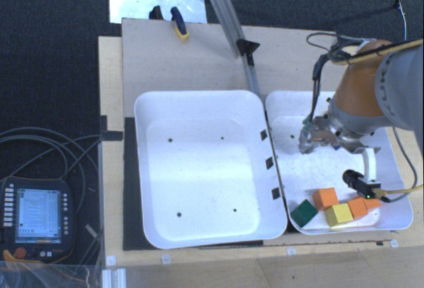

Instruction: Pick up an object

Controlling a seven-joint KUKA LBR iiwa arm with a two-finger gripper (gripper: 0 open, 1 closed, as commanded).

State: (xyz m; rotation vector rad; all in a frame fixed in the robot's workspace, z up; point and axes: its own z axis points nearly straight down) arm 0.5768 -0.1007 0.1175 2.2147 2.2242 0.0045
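Several small blocks lie in the near corner of the right bin (pixel 286 108): a dark green one (pixel 304 212), an orange one (pixel 325 198), a yellow one (pixel 338 214) and a second orange one (pixel 361 206). My gripper (pixel 323 137) hangs over the middle of this bin, below the orange band (pixel 358 85) of the arm. It is behind the blocks and apart from them. The wrist hides its tips, and nothing shows in its hold.
The left bin (pixel 142 114) sits beside the right one, with black clips (pixel 269 163) along the shared rim. A slanted metal pole (pixel 222 5) crosses the back of the bench. A teach pendant (pixel 36 217) and cables lie off the bench at left.
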